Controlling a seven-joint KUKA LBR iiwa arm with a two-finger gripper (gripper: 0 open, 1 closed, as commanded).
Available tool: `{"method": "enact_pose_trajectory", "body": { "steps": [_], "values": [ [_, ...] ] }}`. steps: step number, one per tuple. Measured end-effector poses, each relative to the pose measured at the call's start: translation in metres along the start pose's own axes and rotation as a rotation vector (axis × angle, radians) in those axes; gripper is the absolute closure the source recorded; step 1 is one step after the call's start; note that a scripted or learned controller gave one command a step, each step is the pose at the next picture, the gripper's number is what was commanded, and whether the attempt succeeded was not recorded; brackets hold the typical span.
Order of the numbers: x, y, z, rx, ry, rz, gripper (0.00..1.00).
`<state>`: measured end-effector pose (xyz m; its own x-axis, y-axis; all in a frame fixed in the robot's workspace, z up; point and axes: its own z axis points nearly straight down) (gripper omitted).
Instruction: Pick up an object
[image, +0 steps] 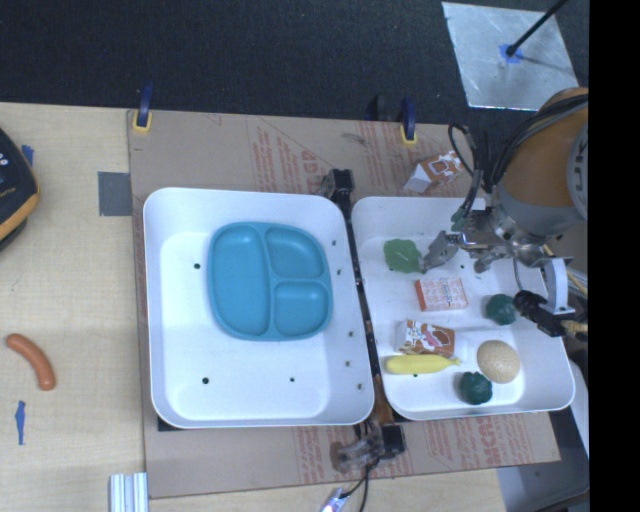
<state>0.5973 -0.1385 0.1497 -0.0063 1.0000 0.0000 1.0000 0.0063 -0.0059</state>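
Grey arm over right bin, seemingly

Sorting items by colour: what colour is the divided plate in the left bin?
Light blue; the divided plate shows in the camera view.

A robotics lab bench, by every sign. Cardboard sheet clamped to a pale wooden bench with blue clips, two white bins set side by side on it. Toy food for props: a plastic banana, an egg-like ball, a sausage lying loose on the wood. Grey and orange arm with trailing cables at right. Dark carpet behind, a taped patch on the floor.
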Motion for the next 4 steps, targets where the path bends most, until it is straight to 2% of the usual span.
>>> {"method": "enact_pose_trajectory", "body": {
  "steps": [1, 2, 3, 4],
  "values": [
    [0.014, -0.005, 0.054, -0.009, -0.005, 0.001, 0.00],
    [0.012, -0.004, 0.043, -0.012, -0.007, -0.001, 1.00],
    [0.012, -0.004, 0.043, -0.011, -0.007, -0.001, 0.00],
    [0.039, 0.009, 0.054, -0.014, -0.007, 0.001, 0.00]
  ]
}}
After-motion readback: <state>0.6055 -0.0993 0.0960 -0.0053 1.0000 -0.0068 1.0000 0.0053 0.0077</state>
